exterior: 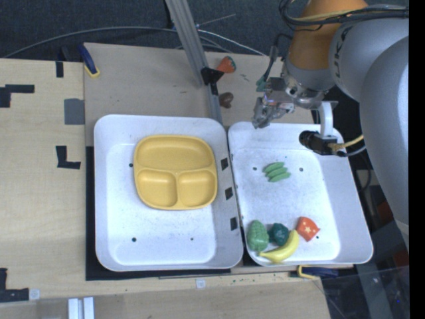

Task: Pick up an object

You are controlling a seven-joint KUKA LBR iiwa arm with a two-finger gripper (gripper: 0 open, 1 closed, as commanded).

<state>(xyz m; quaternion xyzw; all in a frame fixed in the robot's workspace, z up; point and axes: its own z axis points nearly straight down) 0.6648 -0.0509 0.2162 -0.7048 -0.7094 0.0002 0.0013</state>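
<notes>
A small ridged green pod (277, 172) lies mid-way across the right bin (345, 198), toward its far edge. The gripper (264, 117) hangs over that bin's far-left corner, grip state impossible to tell. A yellow divided tray (176, 171) sits in the left bin (113, 198) on the tan bench (40, 198).

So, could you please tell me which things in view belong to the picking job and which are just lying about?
Job:
- gripper, above the right bin's far edge
- pea pod
- banana
- green vegetable
- dark green piece
- red piece
- right bin

Lying about:
- yellow divided plate in the left bin
</notes>
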